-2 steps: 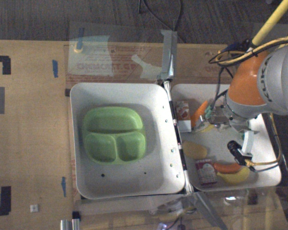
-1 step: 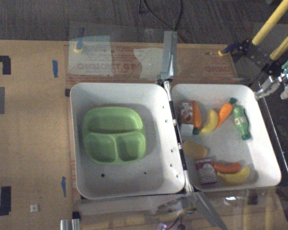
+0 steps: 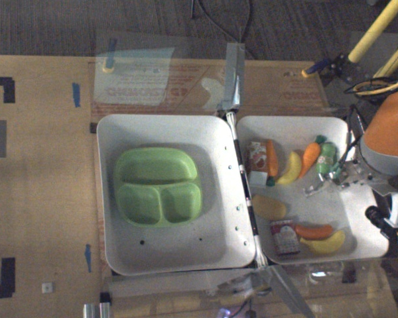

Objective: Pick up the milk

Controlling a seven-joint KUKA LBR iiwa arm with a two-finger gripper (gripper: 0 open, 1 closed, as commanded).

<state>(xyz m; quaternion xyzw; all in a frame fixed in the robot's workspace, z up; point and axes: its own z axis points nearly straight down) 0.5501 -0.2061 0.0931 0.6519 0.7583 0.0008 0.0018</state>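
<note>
Camera view: milk lies at the right bin's left wall, beside a carrot and banana. Claw (grip state unclear) hovers near mid-bin, apart from the milk. Left bin holds a green tray.

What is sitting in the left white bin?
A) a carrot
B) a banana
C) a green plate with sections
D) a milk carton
C: the green plate with three sections lies alone in the left bin, while the fruit and cartons lie in the right bin.
</note>
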